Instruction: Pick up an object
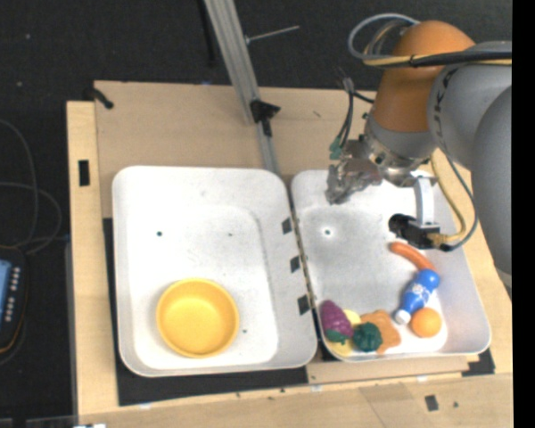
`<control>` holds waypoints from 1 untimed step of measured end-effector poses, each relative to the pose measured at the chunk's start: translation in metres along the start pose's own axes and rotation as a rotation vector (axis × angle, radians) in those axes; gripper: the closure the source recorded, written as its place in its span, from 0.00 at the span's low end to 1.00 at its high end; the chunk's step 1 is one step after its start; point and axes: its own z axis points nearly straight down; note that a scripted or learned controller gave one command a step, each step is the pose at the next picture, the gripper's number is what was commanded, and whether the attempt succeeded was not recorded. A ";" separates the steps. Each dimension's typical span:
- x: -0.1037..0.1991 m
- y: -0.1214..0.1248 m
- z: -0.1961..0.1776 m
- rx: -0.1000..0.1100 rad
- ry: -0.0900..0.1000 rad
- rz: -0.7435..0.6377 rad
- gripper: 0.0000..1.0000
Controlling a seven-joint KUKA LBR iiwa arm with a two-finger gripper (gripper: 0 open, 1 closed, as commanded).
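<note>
Bench with two white bins (205, 185), gripper (343, 185) over right bin, jaw state unclear.

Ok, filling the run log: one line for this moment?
gripper: over right bin's far edge | yellow bowl: left bin | toys: right bin's near corner

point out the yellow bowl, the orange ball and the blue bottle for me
yellow bowl (197, 316), camera view, on the middle of its inside
orange ball (425, 323), camera view, on the middle of its top
blue bottle (417, 293), camera view, on the middle of its body
</note>
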 end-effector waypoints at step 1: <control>0.054 -0.005 -0.018 -0.003 0.001 -0.002 1.00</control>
